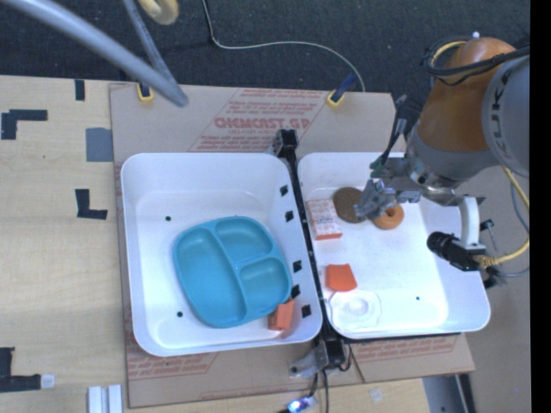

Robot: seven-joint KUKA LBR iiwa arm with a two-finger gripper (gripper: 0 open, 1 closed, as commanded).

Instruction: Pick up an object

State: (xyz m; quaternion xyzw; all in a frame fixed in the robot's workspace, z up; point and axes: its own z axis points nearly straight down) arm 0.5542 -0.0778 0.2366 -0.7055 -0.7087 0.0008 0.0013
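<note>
My gripper (379, 200) hangs low over the right bin (430, 317), at its far middle. It sits between a brown round disc (346, 204) on its left and an orange ring-shaped piece (390, 219) just below and right of it. The ring is partly covered by the gripper body. A white packet with red print (323, 218) lies left of the disc, by the divider. An orange-red block (341, 277) and a white round lid (358, 307) lie nearer the front of this bin.
The left bin (146, 188) holds a blue divided plate (231, 269) and a small orange block (281, 317) at its front right corner. The arm's grey and orange body (465, 101) looms over the right bin's far right. A black clip (288, 143) joins the bins.
</note>
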